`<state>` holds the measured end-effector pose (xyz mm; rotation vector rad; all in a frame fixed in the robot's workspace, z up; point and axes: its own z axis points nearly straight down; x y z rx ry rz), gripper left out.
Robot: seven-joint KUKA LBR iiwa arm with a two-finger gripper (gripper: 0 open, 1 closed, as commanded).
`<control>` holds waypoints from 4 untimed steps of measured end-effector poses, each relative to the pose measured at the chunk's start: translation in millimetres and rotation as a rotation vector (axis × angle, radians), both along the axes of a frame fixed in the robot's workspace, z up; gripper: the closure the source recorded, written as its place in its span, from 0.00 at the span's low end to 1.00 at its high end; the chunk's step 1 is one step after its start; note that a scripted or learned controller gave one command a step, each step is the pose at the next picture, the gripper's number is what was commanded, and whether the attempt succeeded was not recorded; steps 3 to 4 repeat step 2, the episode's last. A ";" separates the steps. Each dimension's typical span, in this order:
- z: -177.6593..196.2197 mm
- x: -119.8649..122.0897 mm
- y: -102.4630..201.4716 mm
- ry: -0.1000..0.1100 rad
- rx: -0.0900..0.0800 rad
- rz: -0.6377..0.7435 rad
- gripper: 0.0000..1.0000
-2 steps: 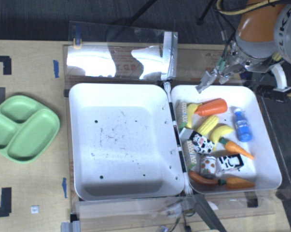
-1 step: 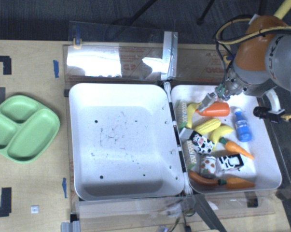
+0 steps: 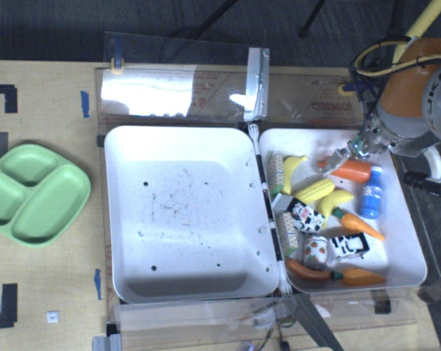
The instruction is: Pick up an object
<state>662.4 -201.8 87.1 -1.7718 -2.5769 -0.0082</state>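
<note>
The right white bin (image 3: 406,243) holds a jumble of toy food. I make out a yellow banana (image 3: 293,168), a corn cob (image 3: 315,191), a blue bottle (image 3: 371,193), an orange carrot (image 3: 362,225), a second carrot (image 3: 359,275), a black-and-white box (image 3: 349,246) and a brown sausage (image 3: 305,270). An orange cylinder (image 3: 350,170) lies near the bin's back. My gripper (image 3: 357,149) hangs at the bin's back right, just above and beside that orange cylinder. The grey arm (image 3: 414,97) reaches in from the upper right.
The left white bin (image 3: 180,210) sits beside the right one, a raised rim dividing them. A green divided plate (image 3: 34,194) rests on the bench at the far left. A clear panel (image 3: 183,90) stands behind the bins.
</note>
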 end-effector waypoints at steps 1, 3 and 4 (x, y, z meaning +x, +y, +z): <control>12.0 3.4 -1.8 -0.018 -0.011 0.001 1.00; 92.4 -9.9 43.1 -0.013 -0.014 -0.089 1.00; 92.4 -9.9 43.1 -0.013 -0.014 -0.089 1.00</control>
